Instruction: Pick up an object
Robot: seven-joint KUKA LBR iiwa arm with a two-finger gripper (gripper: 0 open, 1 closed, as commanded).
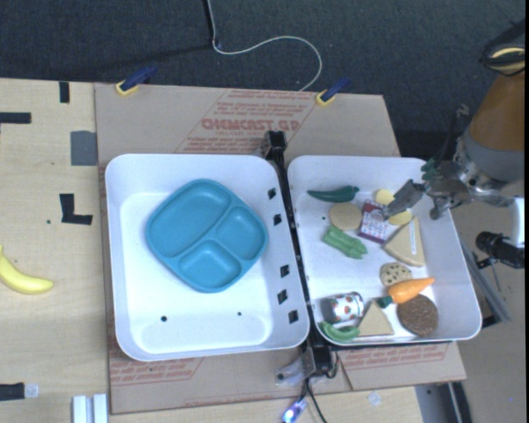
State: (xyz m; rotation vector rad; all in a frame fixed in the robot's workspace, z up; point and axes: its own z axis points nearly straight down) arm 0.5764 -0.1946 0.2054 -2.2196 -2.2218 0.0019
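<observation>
The stuff to grab is all piled in the right bin [450, 263]: a dark green chili pepper [333, 193] near the top, a tan round thing [343, 215] just below it, a light green pod [345, 242] under that, and a small purple-and-white packet [374, 226] beside them. Further right there's a pale wedge [409, 245] that looks like cheese, a small yellow piece [384, 197] up near the claw, then a speckled cracker [394, 274], a carrot [412, 289], a brown round patty [418, 315], a tan triangle [376, 322], a shiny little can-like thing [345, 306] and another green bit [339, 331] along the bottom edge.

The gripper [414, 196] sits over the upper right part of that bin, one finger [403, 199] pointing toward the yellow piece. Can't really tell how far open it is, and nothing is visibly between the fingers.

The left bin [132, 236] has a blue divided plate [207, 233] in it. Off to the left on the bench [35, 227] lies a banana [19, 272], well apart from the bins.
</observation>
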